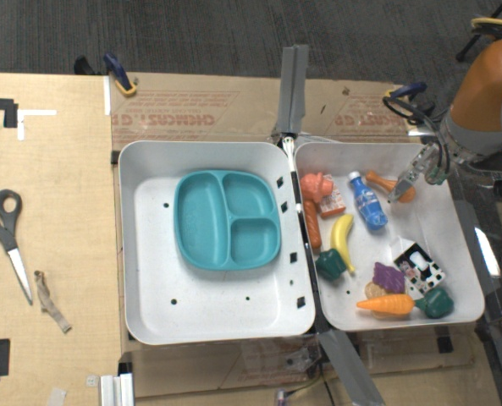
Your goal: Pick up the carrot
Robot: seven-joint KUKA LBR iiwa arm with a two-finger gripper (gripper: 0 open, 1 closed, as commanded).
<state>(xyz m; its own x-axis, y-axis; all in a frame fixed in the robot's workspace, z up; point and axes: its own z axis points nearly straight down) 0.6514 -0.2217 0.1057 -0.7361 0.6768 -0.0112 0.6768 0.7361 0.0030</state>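
From the overhead camera, the right-hand shallow white plastic bin (466,227) holds the clutter. The orange toy carrot with a pointed tip (385,305) lies on its side near the bin's near wall, just beside a dark green lumpy toy (437,304) on its right and below a purple toy (388,276). The grey arm's end effector (410,181) sits at the far right of this bin, over a small orange piece (384,181) beside a blue plastic bottle (367,200); whether its fingers are spread or pressed together I cannot tell. Nothing is visibly held, so the pick looks not yet done: the carrot rests well apart from the end effector, toward the near side. Room is tight there, with the near wall and neighbours close. The left bin (140,252) carries a teal divided plate (228,219).
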